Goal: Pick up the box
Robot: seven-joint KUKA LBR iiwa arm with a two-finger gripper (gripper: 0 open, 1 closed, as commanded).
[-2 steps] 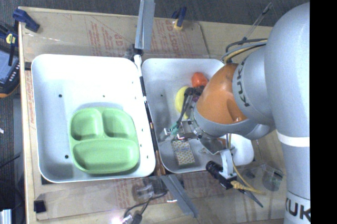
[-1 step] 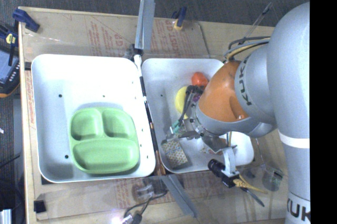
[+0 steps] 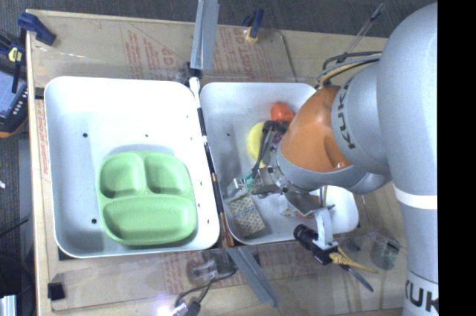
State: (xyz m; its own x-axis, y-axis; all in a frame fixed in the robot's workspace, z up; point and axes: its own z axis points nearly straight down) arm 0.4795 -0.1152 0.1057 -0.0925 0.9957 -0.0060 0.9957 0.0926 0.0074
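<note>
Box (image 3: 248,215): small, flat, speckled grey-brown pattern, lying tilted at the right bin's (image 3: 223,129) near-left corner.
Arm (image 3: 349,136): bent over the right bin, orange band facing up.
Gripper (image 3: 249,184): just above the box; grip state cannot be told.

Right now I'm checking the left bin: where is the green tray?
The green tray lies in the left bin, toward its near right corner, close to the wall shared with the right bin.
</note>
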